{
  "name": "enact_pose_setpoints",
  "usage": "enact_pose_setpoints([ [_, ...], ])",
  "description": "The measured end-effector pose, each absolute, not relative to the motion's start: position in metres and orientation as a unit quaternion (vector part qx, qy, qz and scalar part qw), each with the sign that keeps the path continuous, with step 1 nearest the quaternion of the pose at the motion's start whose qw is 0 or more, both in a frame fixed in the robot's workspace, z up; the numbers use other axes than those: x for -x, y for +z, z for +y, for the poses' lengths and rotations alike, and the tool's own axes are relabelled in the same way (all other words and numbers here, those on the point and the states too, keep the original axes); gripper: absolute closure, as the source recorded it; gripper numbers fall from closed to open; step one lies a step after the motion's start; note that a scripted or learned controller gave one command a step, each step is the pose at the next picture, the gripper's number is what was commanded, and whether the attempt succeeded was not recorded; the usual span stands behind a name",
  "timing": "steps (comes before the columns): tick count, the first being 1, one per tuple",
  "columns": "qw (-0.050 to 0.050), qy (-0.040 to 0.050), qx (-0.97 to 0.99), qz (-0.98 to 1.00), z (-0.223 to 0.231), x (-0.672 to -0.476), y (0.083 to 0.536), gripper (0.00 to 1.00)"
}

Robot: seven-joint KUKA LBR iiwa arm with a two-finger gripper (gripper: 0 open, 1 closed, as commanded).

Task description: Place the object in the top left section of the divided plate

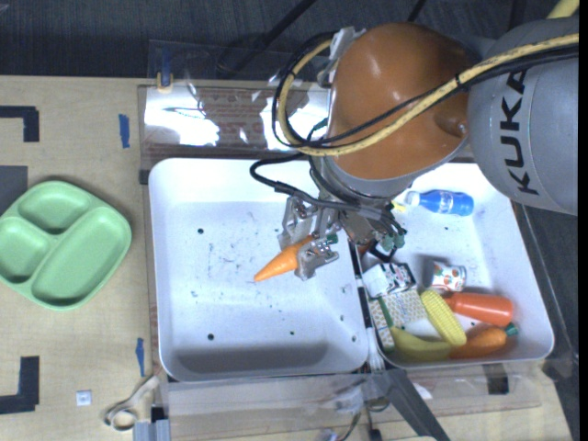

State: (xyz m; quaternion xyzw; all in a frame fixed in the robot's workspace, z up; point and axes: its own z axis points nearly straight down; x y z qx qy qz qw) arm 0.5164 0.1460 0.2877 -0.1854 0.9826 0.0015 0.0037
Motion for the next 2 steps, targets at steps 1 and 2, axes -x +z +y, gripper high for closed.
enact_pose_setpoints([
  [1,0.002,0.0013,0.289,0.957,0.168,-0.488,0.183,1.0],
  [2,0.003,0.0007,0.267,0.964,0.102,-0.512,0.284,1.0],
])
